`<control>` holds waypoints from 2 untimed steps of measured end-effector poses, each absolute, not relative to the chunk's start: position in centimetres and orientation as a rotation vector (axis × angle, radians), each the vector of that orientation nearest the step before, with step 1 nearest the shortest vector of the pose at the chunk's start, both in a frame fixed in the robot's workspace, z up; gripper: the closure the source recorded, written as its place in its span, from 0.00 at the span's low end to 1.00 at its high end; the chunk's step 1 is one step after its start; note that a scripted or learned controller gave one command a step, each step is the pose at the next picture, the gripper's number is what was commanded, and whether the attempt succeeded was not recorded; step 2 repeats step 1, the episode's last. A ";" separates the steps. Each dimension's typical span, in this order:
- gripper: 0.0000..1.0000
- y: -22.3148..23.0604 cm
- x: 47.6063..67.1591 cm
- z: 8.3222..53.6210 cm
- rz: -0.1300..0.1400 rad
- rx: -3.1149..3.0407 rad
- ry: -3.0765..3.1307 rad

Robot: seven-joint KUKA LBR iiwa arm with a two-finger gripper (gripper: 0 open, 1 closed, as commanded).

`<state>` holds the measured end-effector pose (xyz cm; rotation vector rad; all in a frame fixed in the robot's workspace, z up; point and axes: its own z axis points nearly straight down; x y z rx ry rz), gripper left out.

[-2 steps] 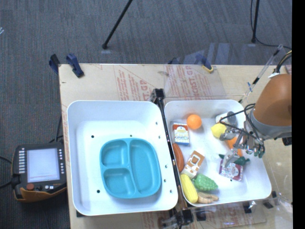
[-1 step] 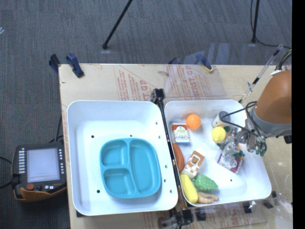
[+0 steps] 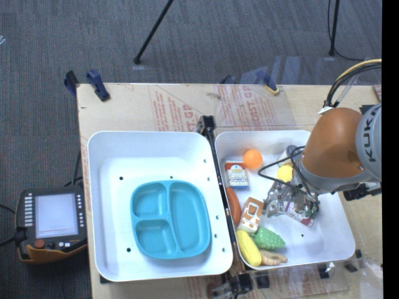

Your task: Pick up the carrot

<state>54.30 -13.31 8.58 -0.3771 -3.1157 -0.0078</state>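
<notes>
Hovering low in the right bin (image 3: 324, 245), the gripper (image 3: 288, 203) sits over a small red-edged packet; whether it is released or clenched, I cannot tell. And the carrot (image 3: 233, 205) lies along that bin's left wall, just beside a small carton (image 3: 251, 214), apart from the gripper. An orange ball (image 3: 252, 159) rests farther back. Over in the left bin (image 3: 109, 167), a blue divided plate (image 3: 170, 219).

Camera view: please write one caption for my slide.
Gripper low in the right bin, carrot lying by its left wall.
</notes>
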 end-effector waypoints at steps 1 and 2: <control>0.00 -13.5 54.3 8.7 -0.004 -0.380 -3.117; 0.00 -13.5 54.3 8.7 -0.004 -0.380 -3.117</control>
